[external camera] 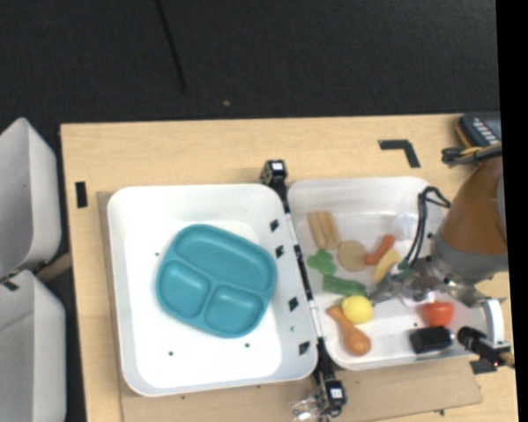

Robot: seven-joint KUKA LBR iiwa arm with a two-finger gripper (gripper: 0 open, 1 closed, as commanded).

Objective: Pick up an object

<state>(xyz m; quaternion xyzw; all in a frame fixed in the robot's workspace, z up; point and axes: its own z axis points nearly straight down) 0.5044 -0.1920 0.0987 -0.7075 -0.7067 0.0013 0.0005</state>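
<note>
Teal plate [216, 280], yellow lemon [358, 309]

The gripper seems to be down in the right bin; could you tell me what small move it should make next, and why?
Probably a short descent onto the yellow lemon: the gripper sits beside it in the right bin, holding nothing that I can see, and crowded toys there leave little room for sideways travel.

Fixed overhead camera, slanted, both bins [125, 257]

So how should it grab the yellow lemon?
Probably from straight above, pinching the lemon across its round middle. It is small and ball-shaped, but the green piece and orange carrot press close, so the fingers best fit on its right and upper-left sides.
</note>
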